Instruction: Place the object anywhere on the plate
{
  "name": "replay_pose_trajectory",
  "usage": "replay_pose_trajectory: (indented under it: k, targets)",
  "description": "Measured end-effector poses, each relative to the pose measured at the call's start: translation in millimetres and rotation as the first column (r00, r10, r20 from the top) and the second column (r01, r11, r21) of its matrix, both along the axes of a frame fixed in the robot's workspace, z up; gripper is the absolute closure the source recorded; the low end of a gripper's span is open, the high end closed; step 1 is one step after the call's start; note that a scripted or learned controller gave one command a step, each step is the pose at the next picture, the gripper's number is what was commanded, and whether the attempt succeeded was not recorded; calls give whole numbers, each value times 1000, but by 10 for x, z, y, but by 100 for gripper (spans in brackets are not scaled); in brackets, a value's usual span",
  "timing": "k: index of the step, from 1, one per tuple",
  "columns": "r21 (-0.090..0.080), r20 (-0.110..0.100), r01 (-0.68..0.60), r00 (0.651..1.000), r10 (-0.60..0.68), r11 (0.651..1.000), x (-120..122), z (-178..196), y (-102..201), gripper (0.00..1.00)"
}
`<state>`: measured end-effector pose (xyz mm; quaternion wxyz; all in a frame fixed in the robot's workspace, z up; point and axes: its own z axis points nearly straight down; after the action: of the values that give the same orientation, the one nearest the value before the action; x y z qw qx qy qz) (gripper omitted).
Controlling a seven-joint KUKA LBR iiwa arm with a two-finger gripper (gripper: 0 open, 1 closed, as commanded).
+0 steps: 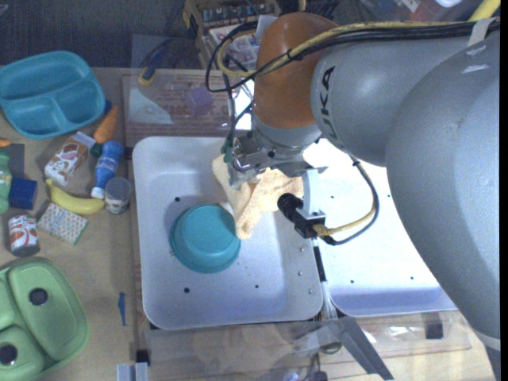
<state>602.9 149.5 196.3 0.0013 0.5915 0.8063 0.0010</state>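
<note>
Overhead, the grey arm (pixel 413 117) reached in from the right, its tool (pixel 240 163) low over the left white bin (pixel 159 292), directly above a crumpled yellow cloth (pixel 255 201). Whether that tool was spread or pressed together could not be told; the wrist hid it. The cloth lay in the bin, its edge touching a round blue plate (pixel 205 238) to its left. A banana (pixel 73 200) rested on the tabletop (pixel 79 252) beyond.
</note>
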Motion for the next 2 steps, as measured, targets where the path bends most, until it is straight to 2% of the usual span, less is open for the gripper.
replay_pose_trajectory:
  k: [1, 2]
  targets:
    - [0, -5, -1, 1000, 1, 1000, -554, -202, -92, 100]
    - [0, -1, -9, 1000, 9, 1000, -397, -30, 364, 100]
